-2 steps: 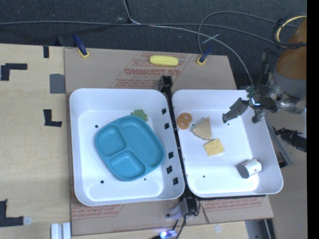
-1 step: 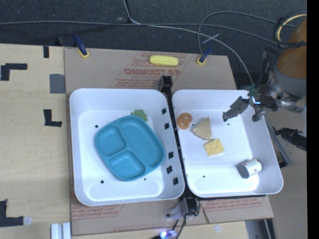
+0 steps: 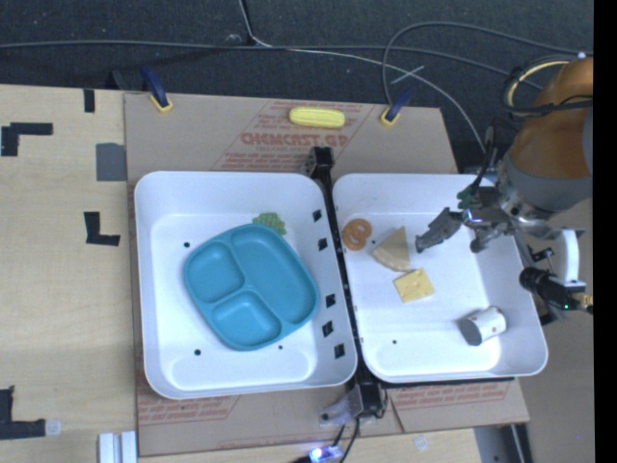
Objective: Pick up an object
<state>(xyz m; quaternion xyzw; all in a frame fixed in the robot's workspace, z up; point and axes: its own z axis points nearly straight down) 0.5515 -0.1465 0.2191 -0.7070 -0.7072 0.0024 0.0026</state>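
Two white bins are sitting side by side on the bench [image 3: 58,258]. Nearest the camera in the right bin [image 3: 511,360], a small white-and-grey cylinder [image 3: 482,325] is lying on its side; beyond it, a yellow cheese square [image 3: 414,285], a pale wedge [image 3: 391,250] and an orange ring [image 3: 357,233] are resting well apart from it. A blue divided tray [image 3: 251,285] is filling the left bin [image 3: 159,355], a green piece [image 3: 271,223] touching its far rim. The claw [image 3: 451,231] is hovering open, gripping nothing, just right of the wedge. Farthest, a yellow banana [image 3: 316,117] is lying on cardboard.
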